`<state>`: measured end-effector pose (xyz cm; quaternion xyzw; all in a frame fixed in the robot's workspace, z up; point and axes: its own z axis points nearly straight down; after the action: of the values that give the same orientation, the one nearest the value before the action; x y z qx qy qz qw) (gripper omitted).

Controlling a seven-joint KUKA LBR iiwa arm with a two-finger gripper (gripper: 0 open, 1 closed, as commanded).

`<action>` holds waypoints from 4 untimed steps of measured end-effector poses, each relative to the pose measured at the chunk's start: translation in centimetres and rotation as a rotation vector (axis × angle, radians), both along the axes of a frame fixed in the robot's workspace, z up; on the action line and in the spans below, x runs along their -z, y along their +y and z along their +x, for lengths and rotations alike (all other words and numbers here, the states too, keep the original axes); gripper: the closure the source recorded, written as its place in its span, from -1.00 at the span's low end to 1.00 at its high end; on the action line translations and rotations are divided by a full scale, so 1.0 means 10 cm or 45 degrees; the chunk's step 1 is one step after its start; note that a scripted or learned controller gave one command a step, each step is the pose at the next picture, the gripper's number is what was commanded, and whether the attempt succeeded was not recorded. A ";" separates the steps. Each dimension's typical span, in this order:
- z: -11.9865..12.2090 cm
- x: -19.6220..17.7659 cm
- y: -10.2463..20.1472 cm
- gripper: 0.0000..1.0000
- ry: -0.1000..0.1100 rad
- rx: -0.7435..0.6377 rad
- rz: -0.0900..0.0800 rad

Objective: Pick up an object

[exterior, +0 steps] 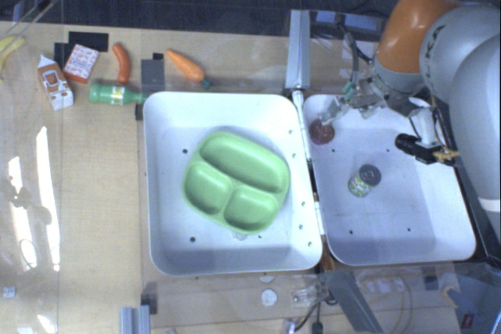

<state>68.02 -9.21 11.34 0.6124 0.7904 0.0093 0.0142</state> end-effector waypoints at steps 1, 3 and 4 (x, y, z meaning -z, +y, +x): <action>-0.01 0.01 0.02 -1.00 -0.009 0.100 0.005; -0.02 0.01 0.02 -1.00 -0.017 0.143 0.003; -0.32 0.26 -0.06 -1.00 0.033 0.262 0.008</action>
<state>64.86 -9.83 8.73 0.6903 0.7235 0.0023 0.0028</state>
